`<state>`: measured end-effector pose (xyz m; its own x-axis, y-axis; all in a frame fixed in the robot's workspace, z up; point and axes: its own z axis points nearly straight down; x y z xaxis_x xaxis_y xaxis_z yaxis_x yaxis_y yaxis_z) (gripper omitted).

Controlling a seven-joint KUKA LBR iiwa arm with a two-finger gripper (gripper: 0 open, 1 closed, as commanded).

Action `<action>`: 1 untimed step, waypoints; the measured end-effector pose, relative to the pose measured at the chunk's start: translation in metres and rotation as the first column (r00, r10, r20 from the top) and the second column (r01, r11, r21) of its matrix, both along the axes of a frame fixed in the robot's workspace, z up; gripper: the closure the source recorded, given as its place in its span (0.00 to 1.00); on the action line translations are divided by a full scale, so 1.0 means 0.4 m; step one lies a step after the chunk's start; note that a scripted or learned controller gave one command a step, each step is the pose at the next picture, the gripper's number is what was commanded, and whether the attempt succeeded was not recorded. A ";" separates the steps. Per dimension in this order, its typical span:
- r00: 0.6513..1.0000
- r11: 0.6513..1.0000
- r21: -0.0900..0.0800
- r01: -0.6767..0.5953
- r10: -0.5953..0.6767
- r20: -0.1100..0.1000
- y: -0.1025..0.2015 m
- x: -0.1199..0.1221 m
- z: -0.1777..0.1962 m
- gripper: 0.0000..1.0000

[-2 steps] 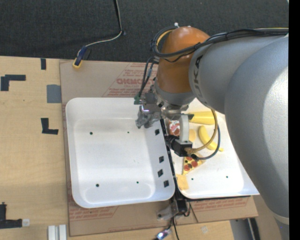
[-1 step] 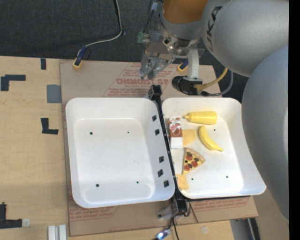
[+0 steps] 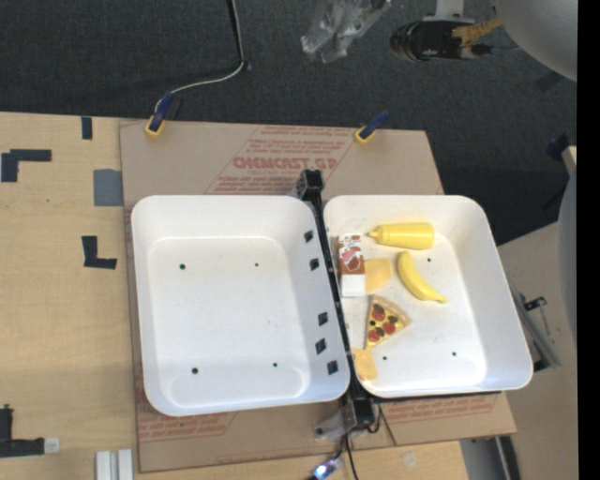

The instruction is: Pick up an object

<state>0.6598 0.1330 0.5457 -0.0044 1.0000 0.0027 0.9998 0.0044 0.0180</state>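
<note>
1. While the gripper [image 3: 336, 28] hangs blurred high above the bins, beyond the worktop's [image 3: 56, 281] far edge, I cannot tell its state; no pick has begun.
2. All candidates lie in the right bin [image 3: 497, 281]: a yellow mustard bottle [image 3: 405, 234], a banana [image 3: 419, 279], a pizza slice [image 3: 383, 323] and a small carton [image 3: 352, 255].
3. Next, I judge, it must descend over 1 item.
4. They look like smooth toy plastic; the curved banana lies apart, likely easiest.

One fixed camera looks down at a slant from above the bench [image 3: 56, 281]. It stands far enough back to take in both white bins [image 3: 225, 394] whole.
</note>
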 end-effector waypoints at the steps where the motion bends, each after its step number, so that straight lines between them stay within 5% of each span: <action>1: 0.999 1.000 -0.006 -0.002 0.002 -0.038 0.097 -0.204 -0.386 1.00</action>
